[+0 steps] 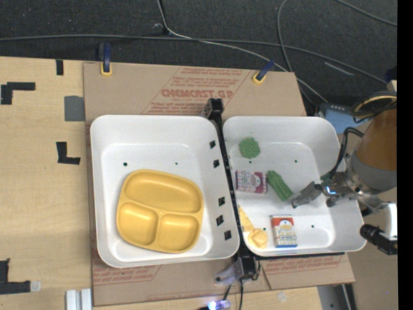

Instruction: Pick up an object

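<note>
Reaching in from the right, the claw (316, 194) hangs over the right-hand part of the right bin (322, 129). One dark finger (303, 197) juts leftward and another shorter piece shows nearer the wrist, with nothing visible between them; the blur and the slant keep me from telling how wide they stand.

Two white bins sit side by side on a cardboard sheet (193, 86). The left bin (103, 134), well away to the claw's left, holds one thing: a yellow divided tray (160, 210) with three compartments, the biggest loose item in sight.

The right bin holds five smaller things. One red-and-white carton (284, 230) lies just below and slightly left of the claw. One pink-and-white packet (250, 181) lies farther left, its print too small to read. One long green piece (279, 185) lies between that packet and the claw, close to the fingertip but apart from it. One round green object (249, 148) lies up and to the left. One pale yellow scrap (251, 230) lies at lower left against the wall between the bins, its shape hard to make out.

Two clamps hold the cardboard's far edge, a blue one (105, 53) and a yellow-tipped one (263, 73). Most of the arm (381, 154) is cut off at the right.
</note>
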